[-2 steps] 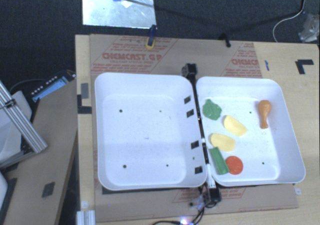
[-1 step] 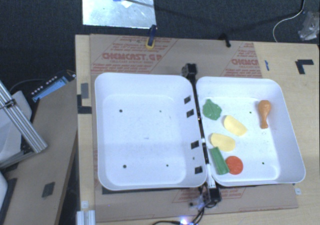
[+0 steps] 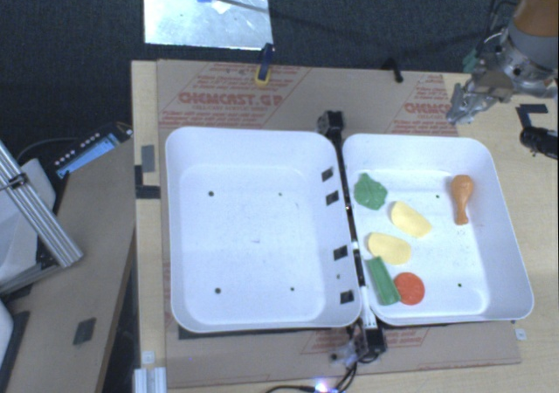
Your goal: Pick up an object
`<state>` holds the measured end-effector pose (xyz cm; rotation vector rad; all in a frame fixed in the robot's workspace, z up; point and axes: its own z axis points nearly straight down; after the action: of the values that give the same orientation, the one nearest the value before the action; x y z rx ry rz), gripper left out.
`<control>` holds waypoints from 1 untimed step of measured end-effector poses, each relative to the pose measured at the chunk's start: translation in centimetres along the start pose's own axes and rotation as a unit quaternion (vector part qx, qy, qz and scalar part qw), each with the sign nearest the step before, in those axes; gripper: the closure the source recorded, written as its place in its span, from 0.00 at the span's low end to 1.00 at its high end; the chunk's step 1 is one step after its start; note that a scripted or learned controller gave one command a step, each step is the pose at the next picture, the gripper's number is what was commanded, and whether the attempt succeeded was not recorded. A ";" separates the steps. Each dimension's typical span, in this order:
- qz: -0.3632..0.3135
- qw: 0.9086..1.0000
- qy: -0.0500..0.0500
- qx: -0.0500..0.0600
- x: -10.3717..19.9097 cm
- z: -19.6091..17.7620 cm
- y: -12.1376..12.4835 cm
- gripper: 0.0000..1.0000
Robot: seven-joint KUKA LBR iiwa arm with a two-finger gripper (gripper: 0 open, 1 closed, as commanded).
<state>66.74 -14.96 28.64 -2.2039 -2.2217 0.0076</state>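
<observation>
Overhead, end effector [image 3: 460,108] beyond right bin [image 3: 502,208], finger state unclear, toy foods inside bin

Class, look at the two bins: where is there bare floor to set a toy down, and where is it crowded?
The left bin is bare from wall to wall. In the right bin, floor is free right of the red disc and below the drumstick. It is crowded by the divider: green lump, two yellow pieces, green stick.
</observation>
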 end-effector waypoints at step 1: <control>0.002 1.000 -0.003 -0.009 -0.1 -3.8 0.1 1.00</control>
<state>66.93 -15.09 32.44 -2.2193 -2.2299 -0.0049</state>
